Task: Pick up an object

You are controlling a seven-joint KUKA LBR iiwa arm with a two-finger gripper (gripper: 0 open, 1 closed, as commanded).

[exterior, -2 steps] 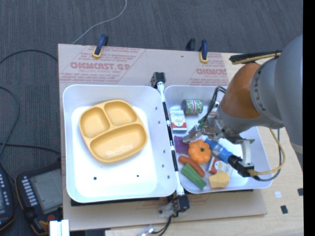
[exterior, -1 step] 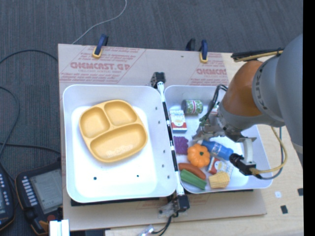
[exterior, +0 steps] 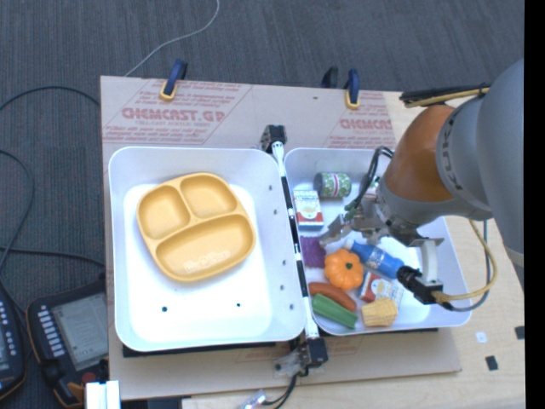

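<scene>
My gripper [exterior: 349, 227] hangs low over the middle of the right bin [exterior: 449, 267], reaching in from the right. Just below it lies a small orange pumpkin [exterior: 344, 270], with a blue bottle [exterior: 381, 260] right beside that. A green can [exterior: 333, 183] lies at the bin's far end. A red and white carton [exterior: 306, 208] and a purple item [exterior: 312, 251] sit along the left wall. At the near end are a red sausage [exterior: 330, 294], a green vegetable [exterior: 335, 312] and a yellow waffle piece [exterior: 379, 313]. I see nothing lifted clear of the bin.
The left bin [exterior: 128, 313] holds an orange divided plate [exterior: 197, 226]. A metal clamp bar [exterior: 289, 228] runs between the two bins. The grey arm with its orange band [exterior: 426, 156] covers the right bin's far right part. A black cable [exterior: 464, 295] loops by the right rim.
</scene>
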